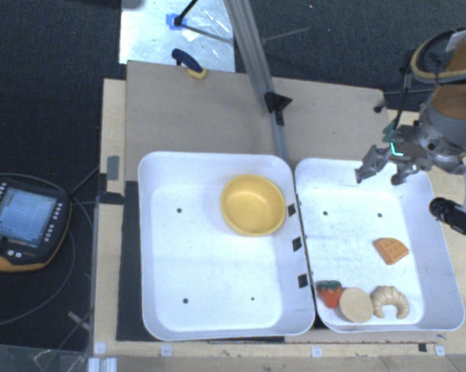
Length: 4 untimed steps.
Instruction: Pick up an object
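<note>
My gripper [386, 170] hangs over the far edge of the right bin [349, 229], its two fingers spread open with nothing between them. Well below it in that bin lie an orange cracker-shaped piece [390, 249], a croissant [390, 300], a round tan disc [356, 304] and a small red-and-green piece [328, 291] in the near corner. A yellow bowl [252, 204] stands upright in the left bin [180, 257], near its far right corner.
A grey pole [254, 51] slants across the board behind the bins, ending at a black clamp [276, 103]. A teach pendant [17, 222] lies on the floor to the left, with cables running from it.
</note>
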Each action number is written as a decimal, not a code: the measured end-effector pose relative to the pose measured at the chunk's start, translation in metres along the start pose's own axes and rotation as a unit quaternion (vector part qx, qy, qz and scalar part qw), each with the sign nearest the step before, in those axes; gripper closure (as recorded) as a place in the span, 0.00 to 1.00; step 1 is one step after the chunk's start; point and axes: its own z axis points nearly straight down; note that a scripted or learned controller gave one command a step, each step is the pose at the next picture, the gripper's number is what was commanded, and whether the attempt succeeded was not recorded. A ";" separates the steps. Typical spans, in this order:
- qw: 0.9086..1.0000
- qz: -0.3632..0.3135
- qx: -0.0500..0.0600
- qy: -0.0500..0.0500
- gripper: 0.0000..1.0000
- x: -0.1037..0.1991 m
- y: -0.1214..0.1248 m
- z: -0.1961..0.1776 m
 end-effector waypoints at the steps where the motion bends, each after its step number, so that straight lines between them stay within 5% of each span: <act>1: 1.000 0.000 0.000 0.000 0.00 0.000 0.000 0.000; 4: 1.000 0.000 0.003 0.000 0.00 0.010 0.005 0.153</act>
